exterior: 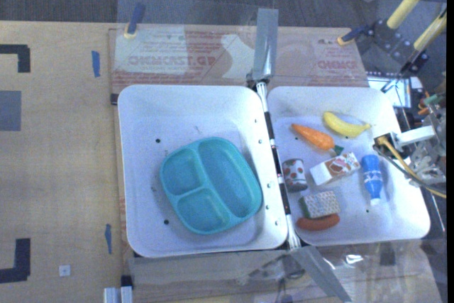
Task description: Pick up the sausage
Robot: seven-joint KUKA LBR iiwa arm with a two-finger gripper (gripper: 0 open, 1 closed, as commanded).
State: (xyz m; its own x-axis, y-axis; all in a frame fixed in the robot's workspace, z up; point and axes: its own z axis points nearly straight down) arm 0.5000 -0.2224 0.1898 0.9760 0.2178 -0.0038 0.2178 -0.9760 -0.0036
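Observation:
The sausage is a short reddish-brown link lying flat near the front wall of the right bin, toward its left front corner. A speckled brown-and-green block lies just behind it, almost touching. My gripper hangs over the right rim of that bin, well to the right of the sausage and farther back, with nothing seen in it. The wrist fittings blur into clutter there.
The right bin also holds a banana, a carrot, a small can, a white-and-red carton and a blue bottle. A teal divided plate sits in the left bin.

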